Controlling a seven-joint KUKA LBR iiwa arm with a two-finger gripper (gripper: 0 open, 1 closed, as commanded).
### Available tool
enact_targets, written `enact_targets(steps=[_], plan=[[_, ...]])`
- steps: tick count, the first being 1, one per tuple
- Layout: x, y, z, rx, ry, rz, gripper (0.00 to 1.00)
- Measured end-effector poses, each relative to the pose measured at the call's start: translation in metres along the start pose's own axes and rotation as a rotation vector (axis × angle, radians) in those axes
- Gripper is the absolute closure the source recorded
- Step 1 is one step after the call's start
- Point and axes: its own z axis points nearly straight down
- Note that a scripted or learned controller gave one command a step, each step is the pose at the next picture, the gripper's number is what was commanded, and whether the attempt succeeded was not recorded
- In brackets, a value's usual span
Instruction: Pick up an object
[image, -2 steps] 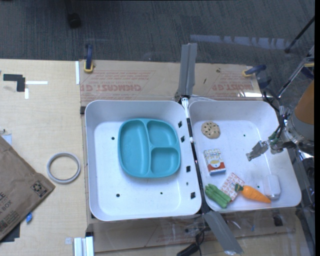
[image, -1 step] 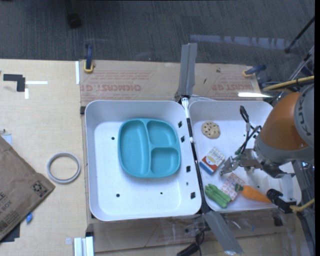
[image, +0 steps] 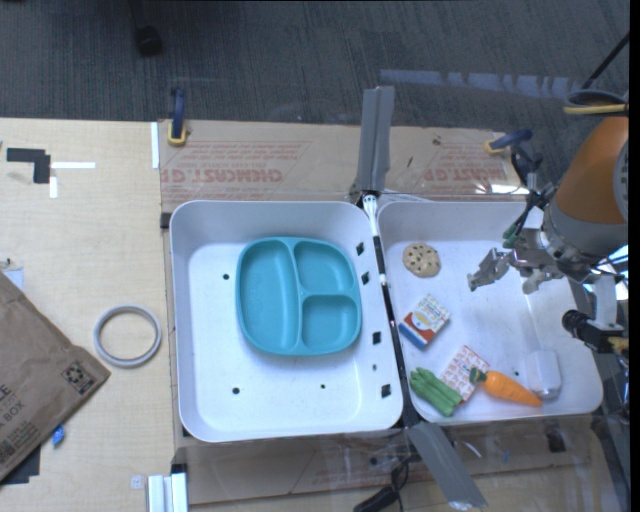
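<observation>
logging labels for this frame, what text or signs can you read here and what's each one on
"CHEMCAST GP", printed in red and seen upside down: protective sheet on the bench behind the bins.
"BOX", end of a longer print: brown cardboard at lower left.
Small red and white carton and patterned packet in the right bin: print too small to read.

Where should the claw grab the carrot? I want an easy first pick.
Grip the carrot across its thick orange middle, coming straight down. It lies flat, pointing right, so close across its narrow width. Its green end touches the patterned card, so stay rightward.
</observation>
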Motion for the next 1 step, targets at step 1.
enact_targets(steps=[1], plan=[[-0.0255, 0.0704, -0.0634, 0.0, -0.001, 0.161, 0.0]])
